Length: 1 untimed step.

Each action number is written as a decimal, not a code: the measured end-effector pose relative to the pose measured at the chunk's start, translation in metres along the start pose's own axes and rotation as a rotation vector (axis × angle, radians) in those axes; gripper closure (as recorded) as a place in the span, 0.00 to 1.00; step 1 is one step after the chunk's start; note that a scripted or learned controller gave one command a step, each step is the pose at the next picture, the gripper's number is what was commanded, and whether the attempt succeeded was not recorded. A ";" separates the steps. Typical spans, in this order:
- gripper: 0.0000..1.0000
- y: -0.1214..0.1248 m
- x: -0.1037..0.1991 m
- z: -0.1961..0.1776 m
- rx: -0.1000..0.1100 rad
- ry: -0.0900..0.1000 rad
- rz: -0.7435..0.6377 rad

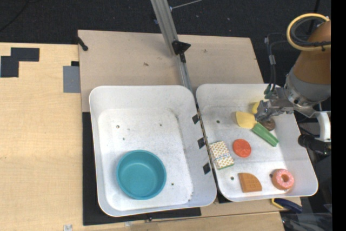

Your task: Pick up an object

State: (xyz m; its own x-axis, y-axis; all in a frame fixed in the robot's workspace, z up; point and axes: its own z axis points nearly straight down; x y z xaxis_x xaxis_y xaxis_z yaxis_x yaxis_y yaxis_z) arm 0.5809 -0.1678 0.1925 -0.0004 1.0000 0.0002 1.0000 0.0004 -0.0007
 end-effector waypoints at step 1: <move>0.00 0.000 0.000 0.000 0.000 0.000 0.000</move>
State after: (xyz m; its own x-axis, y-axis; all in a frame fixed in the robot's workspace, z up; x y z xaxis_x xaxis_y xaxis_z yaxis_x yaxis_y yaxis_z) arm 0.5809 -0.1678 0.1925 -0.0004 1.0000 0.0002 1.0000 0.0004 -0.0007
